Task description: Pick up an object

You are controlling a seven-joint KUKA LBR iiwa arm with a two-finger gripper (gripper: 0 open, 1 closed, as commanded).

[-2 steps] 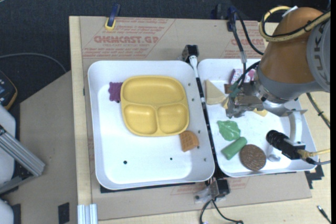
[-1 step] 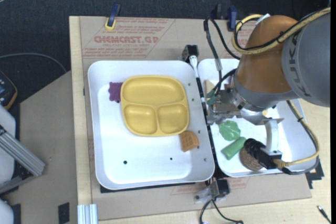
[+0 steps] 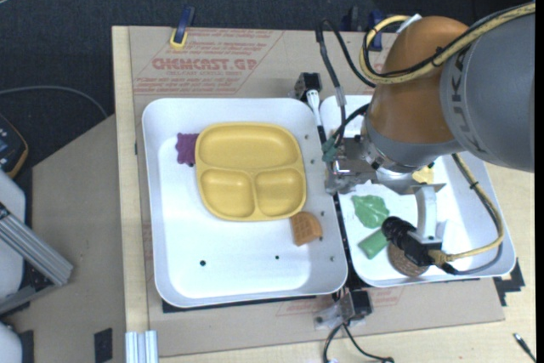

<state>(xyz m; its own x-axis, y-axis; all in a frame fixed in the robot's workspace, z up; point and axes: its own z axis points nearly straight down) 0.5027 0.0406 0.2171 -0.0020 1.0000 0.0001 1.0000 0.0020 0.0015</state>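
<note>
The grey arm with its orange band (image 3: 416,89) hangs over the right bin (image 3: 476,183). My gripper (image 3: 344,168) is at that bin's left wall, mostly hidden under the wrist. Below it in the right bin lie a pale green leaf-like piece (image 3: 371,209) and a darker green block (image 3: 372,244). A brown round object (image 3: 406,262) sits partly under a black cable end. A small yellow piece (image 3: 422,175) peeks out beside the wrist. In the left bin (image 3: 170,208) rest a yellow divided plate (image 3: 251,170), a purple item (image 3: 185,148) and a brown chunk (image 3: 306,228).
The two bins meet at a narrow divider (image 3: 338,225). Cables loop around the arm and trail over the right bin's front corner (image 3: 476,246). A cardboard sheet (image 3: 212,59) lies under the bins. Dark floor surrounds the bench.
</note>
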